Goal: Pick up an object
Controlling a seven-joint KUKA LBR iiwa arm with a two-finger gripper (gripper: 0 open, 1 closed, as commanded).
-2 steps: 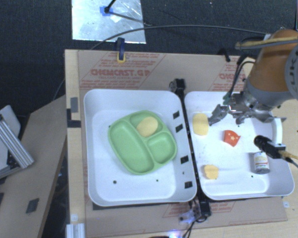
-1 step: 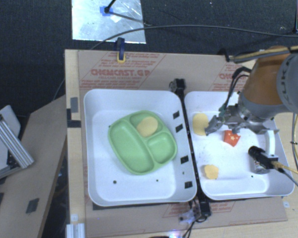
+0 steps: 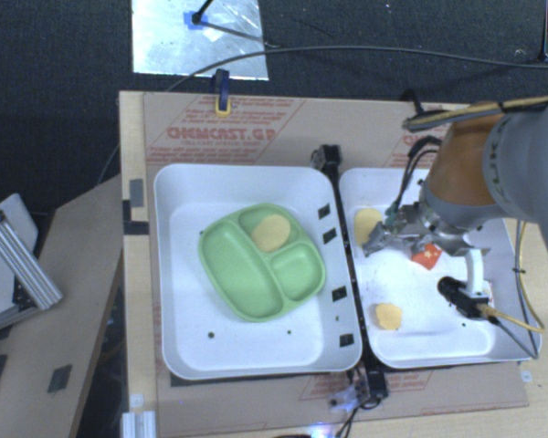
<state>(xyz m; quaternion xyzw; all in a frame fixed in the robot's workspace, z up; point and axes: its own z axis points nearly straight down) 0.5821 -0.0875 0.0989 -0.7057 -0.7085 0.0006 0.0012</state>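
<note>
In the right bin (image 3: pixel 502 340), my gripper (image 3: pixel 380 237) hangs low over the left part. A pale yellow piece (image 3: pixel 366 221) lies just up and left of it, at the bin's left wall. A small red-orange object (image 3: pixel 426 258) rests right of the gripper, partly under the wrist. Another yellow chunk (image 3: pixel 388 316) lies nearer the front of this bin, apart from the gripper. I see nothing held in the gripper.
The left bin (image 3: pixel 178 208) holds a green divided plate (image 3: pixel 247 281) with a yellow food piece (image 3: pixel 271 234) in its upper compartment. A black divider with clips (image 3: pixel 340 245) runs between the bins. The arm's grey and orange body (image 3: pixel 479 176) covers the right bin's back.
</note>
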